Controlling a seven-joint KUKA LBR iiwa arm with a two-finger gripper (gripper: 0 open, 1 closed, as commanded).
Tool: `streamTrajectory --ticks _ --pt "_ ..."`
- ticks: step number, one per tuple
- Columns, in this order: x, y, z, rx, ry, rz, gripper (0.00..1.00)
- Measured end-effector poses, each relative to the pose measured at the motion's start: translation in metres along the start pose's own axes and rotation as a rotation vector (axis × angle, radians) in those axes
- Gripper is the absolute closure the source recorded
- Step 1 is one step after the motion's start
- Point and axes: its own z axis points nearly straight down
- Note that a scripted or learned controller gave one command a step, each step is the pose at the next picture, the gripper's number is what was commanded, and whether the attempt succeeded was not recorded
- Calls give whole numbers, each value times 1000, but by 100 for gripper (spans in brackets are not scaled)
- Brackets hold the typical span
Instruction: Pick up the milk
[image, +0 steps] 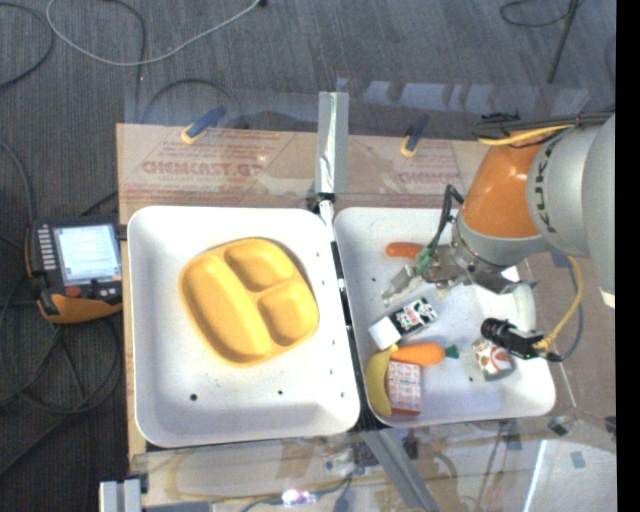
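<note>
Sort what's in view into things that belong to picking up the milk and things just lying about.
Belongs to the job:
milk carton
gripper
right bin

Just lying about:
yellow divided plate
left bin
carrot
second carrot
banana
pink box
small red-and-white carton

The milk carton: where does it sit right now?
The milk carton lies in the right bin, left of centre, just above the carrot and below the gripper.
</note>
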Motion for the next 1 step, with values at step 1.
streamTrajectory --ticks 1 --pt "14 -31 28 -37 -11 -95 0"
